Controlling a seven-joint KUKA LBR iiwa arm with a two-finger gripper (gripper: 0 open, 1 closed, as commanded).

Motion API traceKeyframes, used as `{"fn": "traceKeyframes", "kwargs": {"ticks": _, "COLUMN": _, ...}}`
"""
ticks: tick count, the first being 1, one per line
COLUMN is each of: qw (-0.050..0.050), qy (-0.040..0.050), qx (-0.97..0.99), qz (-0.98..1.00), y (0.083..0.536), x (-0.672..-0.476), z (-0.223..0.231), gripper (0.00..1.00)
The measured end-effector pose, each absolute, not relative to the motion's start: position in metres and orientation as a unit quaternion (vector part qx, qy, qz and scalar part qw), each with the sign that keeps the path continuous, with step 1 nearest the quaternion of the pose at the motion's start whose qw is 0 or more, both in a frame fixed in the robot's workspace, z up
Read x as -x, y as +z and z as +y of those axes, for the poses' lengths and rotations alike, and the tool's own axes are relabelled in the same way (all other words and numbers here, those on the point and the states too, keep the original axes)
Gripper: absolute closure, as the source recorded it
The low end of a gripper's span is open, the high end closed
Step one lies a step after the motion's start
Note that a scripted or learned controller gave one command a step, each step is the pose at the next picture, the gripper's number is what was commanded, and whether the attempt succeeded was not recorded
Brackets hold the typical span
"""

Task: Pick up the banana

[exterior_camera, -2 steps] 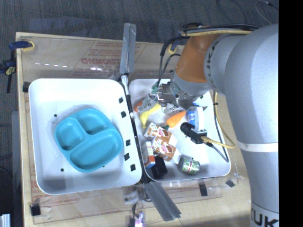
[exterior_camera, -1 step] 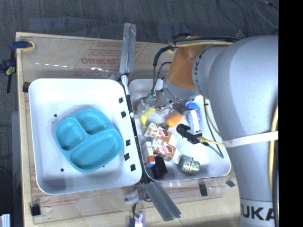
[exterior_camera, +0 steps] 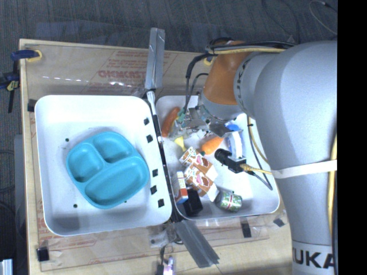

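Closest to me, well on the near side of the claw [exterior_camera: 192, 124], one small green-patterned can [exterior_camera: 229, 200] lies on its side in the right bin [exterior_camera: 259, 202], with one black block [exterior_camera: 192, 203] beside it against the bin's near wall. Just beyond those, between them and the claw, sit what I count as two patterned cartons [exterior_camera: 198, 168], pressed together.

Closer in there is one orange piece [exterior_camera: 210, 144] just near-side and right of the claw. A second orange piece [exterior_camera: 170, 121] lies beside the claw on its left, up against the wall between the bins. I take the small pale yellow shape just near-side and left of the claw, in the right bin among the clutter, to be the banana [exterior_camera: 179, 142]. It is partly hidden, and there is only one.

The claw itself hangs low over the far half of the right bin, tucked under the arm's wrist. Whether it is released or clenched I cannot tell, and I see nothing gripped in it. I would say the reach-and-grasp step is in hand, with no lift begun. The next move calls for a small shift towards me and leftwards to settle over the yellow shape, without catching the orange pieces crowding it.

Far off to the claw's left, the left bin [exterior_camera: 51, 113] holds one blue divided plate [exterior_camera: 109, 168] with three compartments. That makes two bins on the worktop [exterior_camera: 86, 62].
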State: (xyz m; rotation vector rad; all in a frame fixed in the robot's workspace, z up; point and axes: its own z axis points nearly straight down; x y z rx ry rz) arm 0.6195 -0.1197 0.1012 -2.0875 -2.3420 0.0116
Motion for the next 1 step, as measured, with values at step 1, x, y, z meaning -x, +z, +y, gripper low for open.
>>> {"fn": "traceKeyframes", "kwargs": {"ticks": 1, "qw": 0.001, "qy": 0.0008, "qx": 0.667, "qz": -0.745, "y": 0.1921, "x": -0.6569, "z": -0.0805, "gripper": 1.0}}
